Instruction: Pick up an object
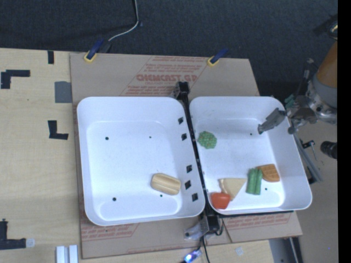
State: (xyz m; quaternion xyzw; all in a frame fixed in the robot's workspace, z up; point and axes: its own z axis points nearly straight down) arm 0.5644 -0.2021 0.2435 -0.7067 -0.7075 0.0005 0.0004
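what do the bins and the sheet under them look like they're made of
Bins: probably moulded plastic, smooth matte white with rounded corners and rims. Sheet beneath: looks like brown corrugated cardboard, dull, with red printed lettering, held by clamps at the back edge.

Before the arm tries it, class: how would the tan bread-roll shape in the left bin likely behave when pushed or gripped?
The bread roll looks rounded and log-like, so a sideways push would probably roll it. It lies apart from the bin wall, so nothing would stop it soon. Its smooth, toy-like surface may slip between fingers.
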